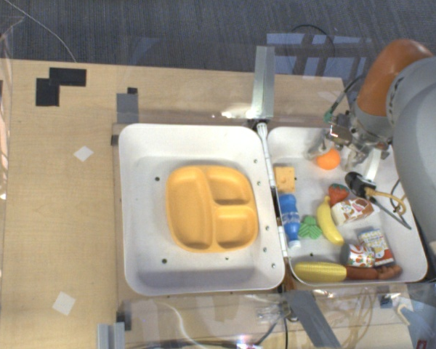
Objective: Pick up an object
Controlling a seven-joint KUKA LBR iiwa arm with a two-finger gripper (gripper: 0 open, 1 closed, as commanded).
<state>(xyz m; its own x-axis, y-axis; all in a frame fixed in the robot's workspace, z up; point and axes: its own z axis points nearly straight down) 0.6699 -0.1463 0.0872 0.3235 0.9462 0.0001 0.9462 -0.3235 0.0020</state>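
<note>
Arm point(414, 86) enters from right, over far end of right bin point(305, 257). Left bin point(142, 195) holds yellow divided tray point(209, 207). Right bin crowded: corn cob point(320, 271) at near edge, banana point(328, 221), blue bottle point(288, 220) by divider, snack packet point(365, 247), cheese block point(284, 177). Gripper point(346, 149) low over orange ball point(328, 159), possibly touching; jaw state cannot tell.

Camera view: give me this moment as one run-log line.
arm: over right bin | gripper: at orange ball, hold unconfirmed | left bin: yellow divided tray | step: pick not confirmed
</note>
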